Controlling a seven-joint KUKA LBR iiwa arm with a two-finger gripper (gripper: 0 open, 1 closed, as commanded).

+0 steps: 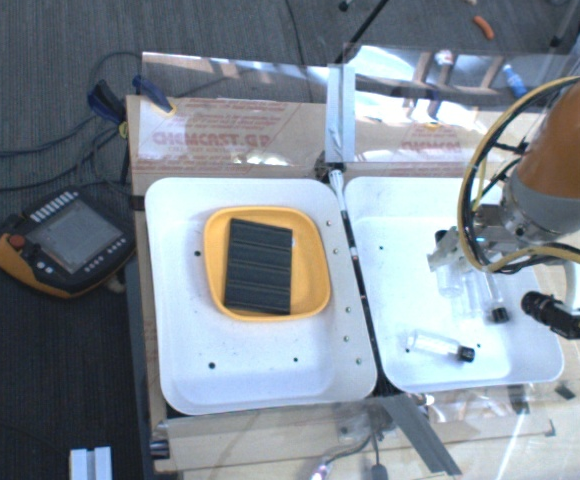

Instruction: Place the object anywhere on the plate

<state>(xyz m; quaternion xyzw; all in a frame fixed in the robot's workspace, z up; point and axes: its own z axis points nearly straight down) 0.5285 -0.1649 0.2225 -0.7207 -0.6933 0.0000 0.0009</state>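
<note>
While on the yellow plate (266,264), dark ridged block (259,266) well left of end effector (467,288), grip unclear.

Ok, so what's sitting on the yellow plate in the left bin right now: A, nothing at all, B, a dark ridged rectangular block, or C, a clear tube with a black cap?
B: the dark ridged block lies flat on the yellow plate in the left bin, while the clear tube lies in the right bin.

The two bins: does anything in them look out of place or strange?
Nothing looks spilled or damaged. A dark ribbed block lies flat on the yellow plate in the left bin, slightly turned against the plate's edges. A small clear tube with a black cap lies loose in the right bin, below the gripper.
</note>
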